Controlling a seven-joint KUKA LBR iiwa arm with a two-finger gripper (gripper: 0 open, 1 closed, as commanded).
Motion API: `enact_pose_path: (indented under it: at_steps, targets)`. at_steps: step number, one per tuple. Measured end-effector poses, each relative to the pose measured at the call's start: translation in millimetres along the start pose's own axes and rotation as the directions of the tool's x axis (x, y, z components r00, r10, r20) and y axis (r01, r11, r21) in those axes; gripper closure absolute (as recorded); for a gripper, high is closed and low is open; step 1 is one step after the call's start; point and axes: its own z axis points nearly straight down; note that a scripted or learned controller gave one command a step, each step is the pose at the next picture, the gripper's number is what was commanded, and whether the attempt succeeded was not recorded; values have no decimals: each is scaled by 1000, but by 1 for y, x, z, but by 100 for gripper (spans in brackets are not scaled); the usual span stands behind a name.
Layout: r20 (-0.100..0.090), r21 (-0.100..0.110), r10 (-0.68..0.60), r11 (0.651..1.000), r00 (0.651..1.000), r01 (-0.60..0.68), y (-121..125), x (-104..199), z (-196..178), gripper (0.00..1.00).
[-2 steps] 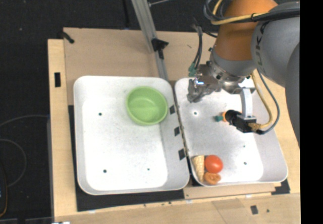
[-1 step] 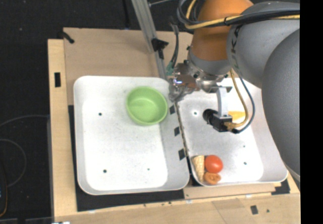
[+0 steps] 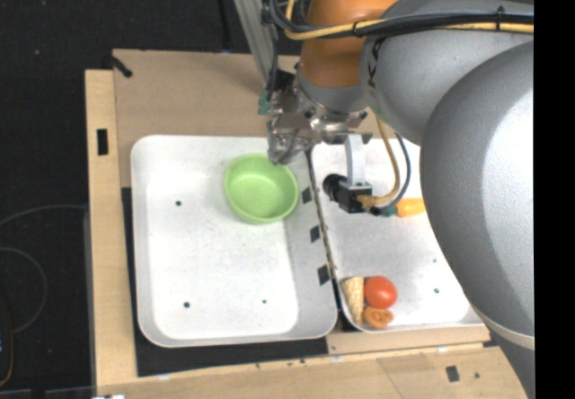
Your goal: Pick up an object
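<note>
step: reach for green bowl (image 3: pixel 260 191) | bowl lies in left bin (image 3: pixel 180 298), near its right wall | gripper (image 3: pixel 281 151) is just above the bowl's far rim; its opening cannot be told | advice: descend straight over the rim; one finger inside, one outside

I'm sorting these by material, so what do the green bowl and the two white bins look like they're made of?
Green bowl: probably plastic, smooth, evenly coloured, with a soft sheen. White bins: likely moulded plastic too, matte white with rounded corners and raised rims, though coated metal can't be ruled out.
</note>
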Motion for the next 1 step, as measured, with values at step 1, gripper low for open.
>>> enact_pose_path:
  at_steps: [1]
  targets:
    - [3, 3, 3, 1000, 1000, -3, -1, -4, 0, 0]
